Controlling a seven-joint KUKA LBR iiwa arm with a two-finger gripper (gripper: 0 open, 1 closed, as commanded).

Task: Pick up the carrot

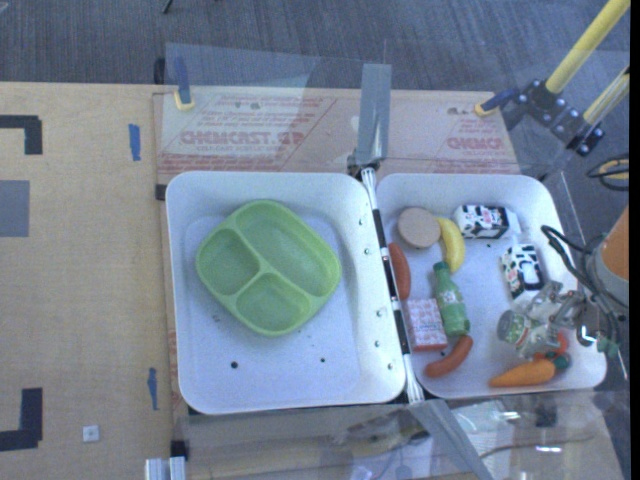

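The carrot [522, 373] is orange with a green top at its right end. It lies flat in the front right corner of the right bin [470, 190], pointing left. My gripper [540, 326] hangs just above and behind the carrot, over its leafy end, reaching in from the right. A small red item [553, 346] lies between the gripper and the carrot top and is partly hidden. Nothing visibly sits in the gripper's grasp.
The right bin also holds a banana [452, 244], a round brown cookie [418, 228], two cow-patterned items [482, 220], a green bottle [450, 299], a red box [424, 323] and two sausages [449, 356]. A green divided plate [266, 266] lies in the left bin [200, 368].
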